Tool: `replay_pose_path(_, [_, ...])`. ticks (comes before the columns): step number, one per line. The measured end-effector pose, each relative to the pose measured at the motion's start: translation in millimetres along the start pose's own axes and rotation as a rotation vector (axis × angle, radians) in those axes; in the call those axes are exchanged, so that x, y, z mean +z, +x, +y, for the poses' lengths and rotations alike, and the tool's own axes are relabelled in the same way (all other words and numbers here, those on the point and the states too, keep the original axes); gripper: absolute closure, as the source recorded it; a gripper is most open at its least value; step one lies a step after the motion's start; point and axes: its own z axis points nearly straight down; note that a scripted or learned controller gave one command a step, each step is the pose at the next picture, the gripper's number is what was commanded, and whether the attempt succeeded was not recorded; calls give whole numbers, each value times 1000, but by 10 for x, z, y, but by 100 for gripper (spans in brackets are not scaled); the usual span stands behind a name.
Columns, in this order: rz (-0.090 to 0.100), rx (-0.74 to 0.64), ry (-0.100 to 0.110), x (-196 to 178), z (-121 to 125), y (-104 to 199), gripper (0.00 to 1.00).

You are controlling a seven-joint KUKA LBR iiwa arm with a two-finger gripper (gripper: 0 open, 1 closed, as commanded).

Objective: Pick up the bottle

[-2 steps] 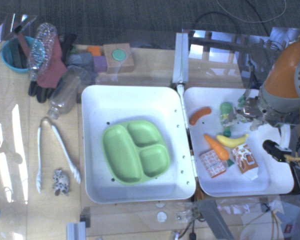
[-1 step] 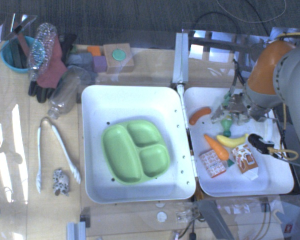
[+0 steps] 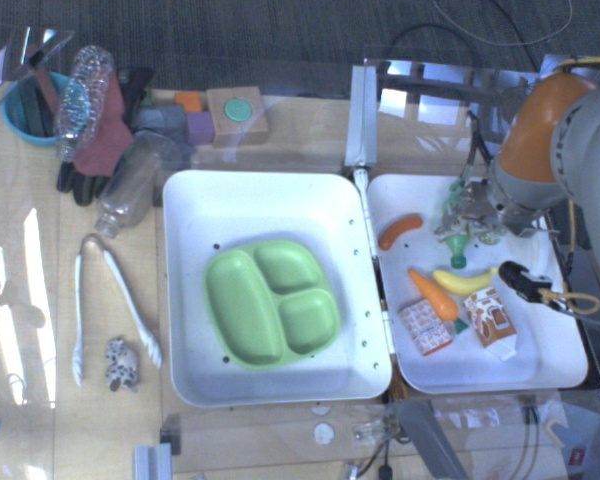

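Reaching arm: you see the grey arm [image 3: 555,128] with its orange band coming in from the right, over the far part of the right bin [image 3: 570,368].
Gripper: the gripper [image 3: 468,220] sits low over the right bin's far half, right at the green bottle.
Jaws: you cannot tell whether they are spread or pressed together; the wrist hardware hides them.
Green bottle: the green bottle [image 3: 458,248] is in the right bin, partly covered by the gripper, dark cap end towards the near side, just above the banana. Whether it is gripped you cannot tell.
Right bin, other contents: a red sausage [image 3: 400,230] to the left of the bottle; a carrot [image 3: 433,294] beside the banana [image 3: 463,281]; two small printed cartons [image 3: 424,327] near the front.
Left bin: the left bin [image 3: 180,268] holds a green divided plate [image 3: 270,303].
Tabletop: on the tabletop [image 3: 20,298] left of the bins you see a clear plastic bottle [image 3: 130,183] lying down, white tongs [image 3: 120,298] and a small spotted toy [image 3: 121,363].
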Motion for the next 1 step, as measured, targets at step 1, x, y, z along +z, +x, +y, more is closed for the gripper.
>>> replay_pose_path(1, [0,77,6,-1128,372,560,100])
